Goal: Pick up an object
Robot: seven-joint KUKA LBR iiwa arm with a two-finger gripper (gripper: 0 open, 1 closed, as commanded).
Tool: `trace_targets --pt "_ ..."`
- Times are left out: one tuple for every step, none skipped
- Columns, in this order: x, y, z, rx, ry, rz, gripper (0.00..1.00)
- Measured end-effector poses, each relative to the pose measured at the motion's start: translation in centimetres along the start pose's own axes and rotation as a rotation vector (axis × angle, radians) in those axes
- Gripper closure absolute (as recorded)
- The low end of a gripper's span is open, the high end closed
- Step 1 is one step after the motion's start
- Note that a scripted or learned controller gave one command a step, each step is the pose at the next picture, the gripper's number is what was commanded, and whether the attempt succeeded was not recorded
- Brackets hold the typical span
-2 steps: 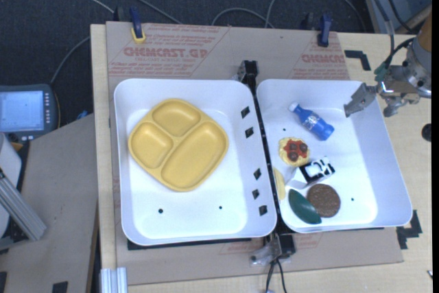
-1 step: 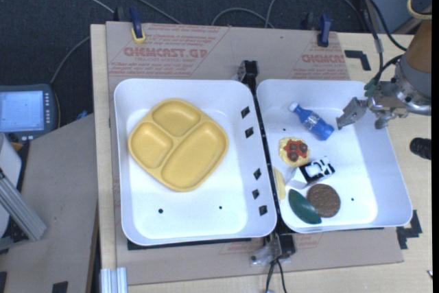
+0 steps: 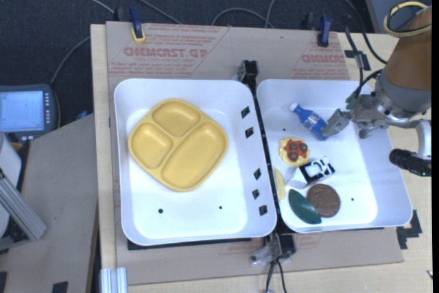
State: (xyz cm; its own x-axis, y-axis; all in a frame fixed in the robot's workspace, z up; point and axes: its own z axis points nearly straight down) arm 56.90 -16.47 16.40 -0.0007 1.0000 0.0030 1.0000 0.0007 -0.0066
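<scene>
Since jaws (image 3: 348,121) hang spread, holding nothing, just right of blue bottle (image 3: 307,117) in right bin (image 3: 384,178), you're likely lined up for it; bottle lies flat, far-left corner.

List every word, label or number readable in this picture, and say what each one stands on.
"CHEMCAST GP": red print on the brown board behind the left bin, repeated behind the right bin, partly cut off there.
Smaller red lines beneath each: too blurred to read.
Handheld screen at the left edge: too small to read.
Blue bottle: no label legible.
</scene>
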Motion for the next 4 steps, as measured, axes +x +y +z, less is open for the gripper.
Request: trace_targets --pt "-0.7 -0.8 5.3 0.000 0.000 0.002 0.00" --pt "-0.7 -0.6 3.8 -0.008 -0.002 0.001 1.00" --pt "-1.6 0.0 -1.7 -0.014 -0.005 0.001 1.00" --pt "-1.7 0.1 -4.2 -0.011 -0.004 0.000 1.00"
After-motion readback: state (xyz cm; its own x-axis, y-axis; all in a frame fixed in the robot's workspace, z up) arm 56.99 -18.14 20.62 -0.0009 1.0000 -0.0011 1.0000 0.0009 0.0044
